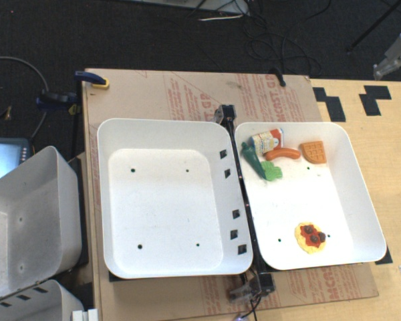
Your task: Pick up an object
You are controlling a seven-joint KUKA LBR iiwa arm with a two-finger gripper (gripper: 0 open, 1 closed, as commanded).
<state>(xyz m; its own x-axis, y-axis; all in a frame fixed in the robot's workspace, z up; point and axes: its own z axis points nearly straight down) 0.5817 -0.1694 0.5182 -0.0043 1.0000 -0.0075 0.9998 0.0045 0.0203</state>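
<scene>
The right bin [361, 199] holds several small things. A white carton with a red end [266, 140] lies at its back left, with an orange sausage [282, 154] just in front of it. To their right sits an orange waffle-like square [313, 152]. A green and teal brush-like piece [260, 164] lies slanted by the bin's left wall. Near the front rests a small yellow pizza with red topping [310, 237]. A grey end of the arm, which looks like my gripper [391, 59], hangs far back right, beyond the bench and well away from every object.
The left bin [107, 179] stands beside the right one, with a black divider with clips [237, 199] between them. Both rest on a cardboard sheet [187, 92]. A grey tub [27, 212] stands off the bench's left side.
</scene>
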